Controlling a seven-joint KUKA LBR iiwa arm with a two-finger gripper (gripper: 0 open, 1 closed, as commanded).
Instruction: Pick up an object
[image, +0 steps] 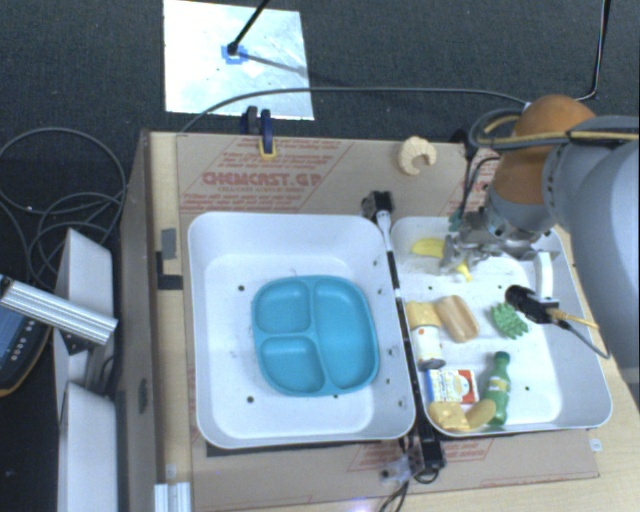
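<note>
Green plastic bottle (499, 384) near right bin (585, 400) front edge; gripper (462, 250) at back edge over yellow banana (428, 247), jaw state unclear.

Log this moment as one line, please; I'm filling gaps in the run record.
arm: over right bin | gripper: at banana, far end | grasp: not confirmed | left bin: blue tray

A yellow banana (428, 247) lies flat near the right bin's (585, 405) far left corner. The gripper (462, 252) sits low just beside its right end.
</note>
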